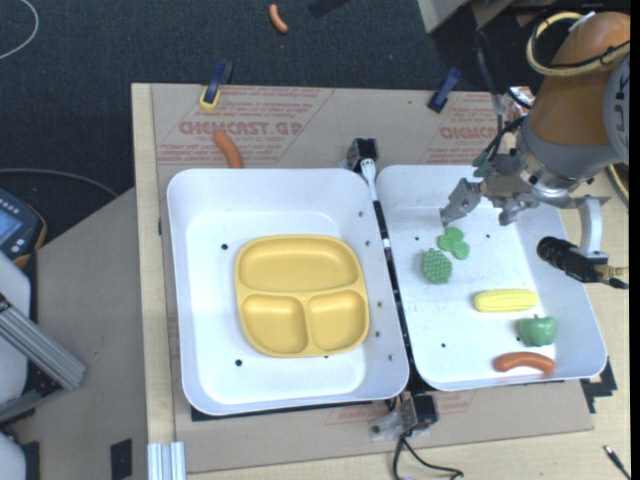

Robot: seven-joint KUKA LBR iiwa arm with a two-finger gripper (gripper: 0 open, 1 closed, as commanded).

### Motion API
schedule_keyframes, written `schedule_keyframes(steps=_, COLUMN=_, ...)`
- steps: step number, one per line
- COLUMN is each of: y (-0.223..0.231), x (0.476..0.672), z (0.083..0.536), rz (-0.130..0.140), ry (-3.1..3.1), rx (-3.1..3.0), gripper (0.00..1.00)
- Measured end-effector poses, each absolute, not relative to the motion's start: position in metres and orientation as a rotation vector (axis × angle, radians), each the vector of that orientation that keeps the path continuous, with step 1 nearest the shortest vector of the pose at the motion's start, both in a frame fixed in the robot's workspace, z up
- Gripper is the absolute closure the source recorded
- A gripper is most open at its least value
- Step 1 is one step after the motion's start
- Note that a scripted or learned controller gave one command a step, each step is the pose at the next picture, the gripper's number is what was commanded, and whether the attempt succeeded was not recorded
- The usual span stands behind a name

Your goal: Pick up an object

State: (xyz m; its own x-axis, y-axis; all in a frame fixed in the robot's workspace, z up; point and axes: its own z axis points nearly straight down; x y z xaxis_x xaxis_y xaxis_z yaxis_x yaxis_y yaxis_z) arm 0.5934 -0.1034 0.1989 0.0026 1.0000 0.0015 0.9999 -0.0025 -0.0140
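Note:
My gripper hangs over the back part of the right bin, its two grey fingers spread open with nothing between them. Just in front of and below it lie two green knobbly toy vegetables, one nearer the fingers and one slightly to the left. Further forward in the same bin are a yellow corn cob, a green pepper and an orange sausage.
The left bin holds a yellow divided plate. Another orange sausage lies on the cardboard behind the left bin. A black clip sits where the bins meet. Blue clamps hold the board's back edge.

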Motion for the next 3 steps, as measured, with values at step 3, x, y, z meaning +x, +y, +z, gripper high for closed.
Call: schedule_keyframes(steps=3, y=-0.112, x=0.587, z=0.112, rz=0.005, ry=-2.216, rx=-2.218, gripper=0.0)
